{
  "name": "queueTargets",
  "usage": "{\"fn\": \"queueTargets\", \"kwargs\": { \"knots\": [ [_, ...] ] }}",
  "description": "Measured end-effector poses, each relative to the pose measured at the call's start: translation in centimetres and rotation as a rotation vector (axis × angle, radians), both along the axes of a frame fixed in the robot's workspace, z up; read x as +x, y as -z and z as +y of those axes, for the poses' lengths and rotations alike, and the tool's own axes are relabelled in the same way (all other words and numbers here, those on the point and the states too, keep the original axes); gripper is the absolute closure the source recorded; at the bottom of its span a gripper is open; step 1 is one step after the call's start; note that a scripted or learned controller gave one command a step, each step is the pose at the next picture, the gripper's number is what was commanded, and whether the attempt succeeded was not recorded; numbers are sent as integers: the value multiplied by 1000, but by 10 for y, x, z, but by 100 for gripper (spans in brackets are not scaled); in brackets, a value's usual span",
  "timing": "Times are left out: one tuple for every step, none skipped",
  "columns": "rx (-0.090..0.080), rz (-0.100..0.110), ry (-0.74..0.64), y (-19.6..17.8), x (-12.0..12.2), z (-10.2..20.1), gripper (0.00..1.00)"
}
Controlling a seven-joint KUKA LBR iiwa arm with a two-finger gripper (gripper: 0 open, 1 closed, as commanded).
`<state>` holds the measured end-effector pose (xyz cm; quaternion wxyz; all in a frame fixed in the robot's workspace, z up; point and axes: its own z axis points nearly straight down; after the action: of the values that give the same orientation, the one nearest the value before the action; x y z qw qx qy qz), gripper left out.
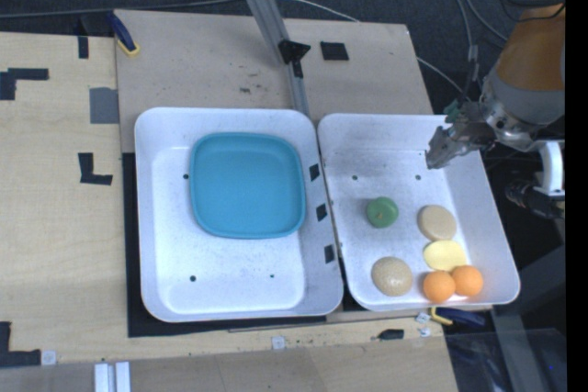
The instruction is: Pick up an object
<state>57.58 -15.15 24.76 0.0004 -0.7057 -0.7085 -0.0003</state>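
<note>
A: Objects for picking all sit in the right bin (478, 197), is that correct? What lies to the left of them?

B: Yes. Going from the left: the left bin (165, 225) holds a blue square plate (246, 184), lying flat toward its far half. A grey pole (262, 0) runs from the far edge down to the gap between the two bins.

A: And inside the right bin?

B: A green round piece (381, 212) sits near the middle. Nearer and slightly right lies a beige round piece (392, 274). Right of the green one is a second beige piece (437, 221), with a yellow piece (445, 253) just beside it on the near side. Two orange balls (453, 283) rest touching each other in the near right corner, just beside the yellow piece.

A: Where is the end effector (439, 153)?

B: Over the far right part of the right bin, well apart from every piece, reaching in from the right on the grey arm (528, 69). Nothing is between its fingers. Whether they stand wide or narrow, I cannot tell.

A: And the worktop (55, 197)?

B: Pale wood with dark tape marks on the left.
</note>
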Motion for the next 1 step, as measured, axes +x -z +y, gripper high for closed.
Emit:
{"fn": "queueTargets", "kwargs": {
  "knots": [
    [0,1,-1,12,3,57,100]
  ]
}}
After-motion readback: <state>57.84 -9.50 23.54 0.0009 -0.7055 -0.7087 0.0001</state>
